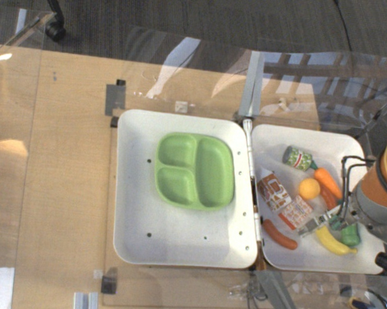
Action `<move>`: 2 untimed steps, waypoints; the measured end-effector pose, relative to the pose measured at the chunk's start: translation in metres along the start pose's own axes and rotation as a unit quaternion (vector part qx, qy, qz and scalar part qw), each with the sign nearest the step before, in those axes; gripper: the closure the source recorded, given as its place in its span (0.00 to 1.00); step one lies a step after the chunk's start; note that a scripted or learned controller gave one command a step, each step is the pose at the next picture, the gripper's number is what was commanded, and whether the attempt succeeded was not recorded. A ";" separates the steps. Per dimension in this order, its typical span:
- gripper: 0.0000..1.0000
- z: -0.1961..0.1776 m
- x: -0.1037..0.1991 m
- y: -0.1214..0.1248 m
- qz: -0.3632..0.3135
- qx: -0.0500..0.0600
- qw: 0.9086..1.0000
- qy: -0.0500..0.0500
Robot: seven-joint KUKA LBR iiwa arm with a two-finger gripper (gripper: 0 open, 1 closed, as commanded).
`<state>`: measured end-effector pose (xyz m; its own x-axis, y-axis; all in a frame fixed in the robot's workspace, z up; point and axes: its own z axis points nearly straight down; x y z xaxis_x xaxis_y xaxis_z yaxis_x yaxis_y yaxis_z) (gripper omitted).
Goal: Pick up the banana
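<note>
The arm (384, 190) is cut off at the edge, hanging over the right bin (274, 139). Its hand (337, 223) sits just above the banana (331, 241), partly hiding it; I cannot tell its grip.

So the counter (52, 193) is a light wood top with a glossy, see-through sheet over it that catches a lot of glare. Sitting right on it are two shallow white bins side by side, edges touching in the middle. The left bin (132, 232) takes up the center, the right bin (273, 146) runs toward the right edge. A metal strip (253, 82) runs back from where they meet. Small dark brackets (116, 97) sit at the left bin's far and near left corners.
</note>
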<state>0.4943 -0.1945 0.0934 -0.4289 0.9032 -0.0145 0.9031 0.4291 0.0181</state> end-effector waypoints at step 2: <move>1.00 -0.098 0.025 0.037 -0.138 0.004 0.990 0.005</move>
<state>0.5152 -0.1559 0.1918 -0.6597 0.7515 -0.0087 0.7514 0.6598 0.0069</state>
